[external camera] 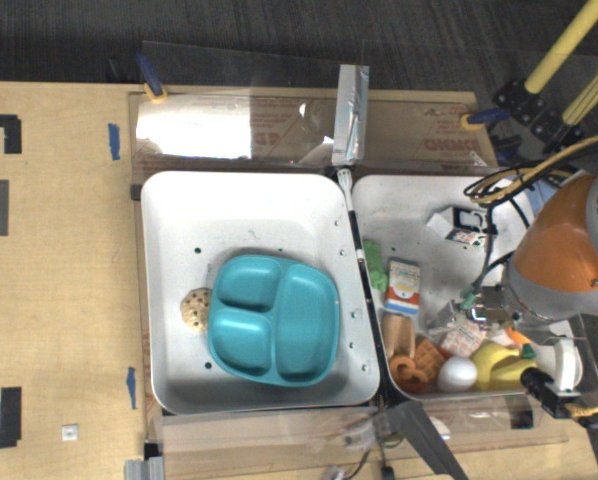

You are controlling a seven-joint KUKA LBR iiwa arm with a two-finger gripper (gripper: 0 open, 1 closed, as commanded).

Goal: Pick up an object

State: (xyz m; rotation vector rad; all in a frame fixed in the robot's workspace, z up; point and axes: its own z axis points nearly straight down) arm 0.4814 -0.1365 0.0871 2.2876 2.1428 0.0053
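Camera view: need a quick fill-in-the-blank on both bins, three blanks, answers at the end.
1. The teal divided plate lies in the ____ bin.
2. The cookie sits against the plate's ____ edge in this view.
3. The white egg rests in the right bin beside a ____ banana.

Missing words: left; left; yellow

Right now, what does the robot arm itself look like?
The arm is grey with a broad, rounded orange band above the wrist. Black and yellow cables loop over its upper side. Its gripper end is silvery metal.
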